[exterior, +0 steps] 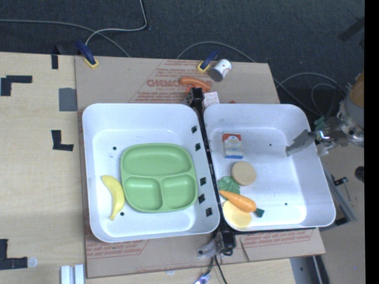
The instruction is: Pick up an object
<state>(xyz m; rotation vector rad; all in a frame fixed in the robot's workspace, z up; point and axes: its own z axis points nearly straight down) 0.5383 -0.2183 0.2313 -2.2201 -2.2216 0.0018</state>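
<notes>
Left bin [95,123] holding green tray [159,177] and banana [114,196], right bin [308,129] holding carton [233,145], round disc [243,173], carrot [238,200], end effector [299,144] over right bin's right wall, well apart from carrot, grip state cannot be told

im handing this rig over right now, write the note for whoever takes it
Gripper: over the right bin's right edge, nothing seen between its fingers; open or shut cannot be told.
Right bin: small carton, tan disc, carrot lying on a yellow piece.
Left bin: green divided plate, banana beside it.
Done: nothing lifted yet.
Left: pick up one object.
</notes>
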